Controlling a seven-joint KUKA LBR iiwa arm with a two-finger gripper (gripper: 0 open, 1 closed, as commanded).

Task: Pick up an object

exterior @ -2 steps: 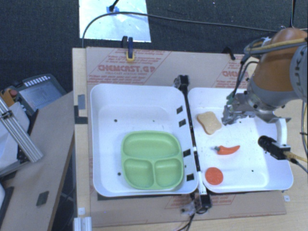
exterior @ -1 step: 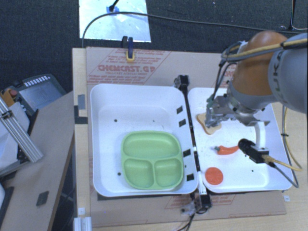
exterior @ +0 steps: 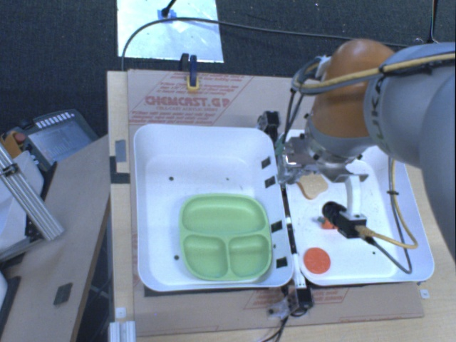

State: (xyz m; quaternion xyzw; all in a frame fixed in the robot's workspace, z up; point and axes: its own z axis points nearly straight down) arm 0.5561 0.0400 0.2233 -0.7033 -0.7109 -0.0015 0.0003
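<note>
My gripper hangs low over the far left part of the right bin, close to the wall shared with the left bin. A tan, toast-like piece lies just below and in front of it, partly covered by the wrist. I cannot see whether the piece is touched. An orange disc rests near the right bin's front left corner. A small red thing peeks out beside the arm's fittings in the bin's middle.
The left bin holds a green divided plate in its front half. The big grey and orange arm covers the right bin's far side. A cardboard sheet lies beyond the bins.
</note>
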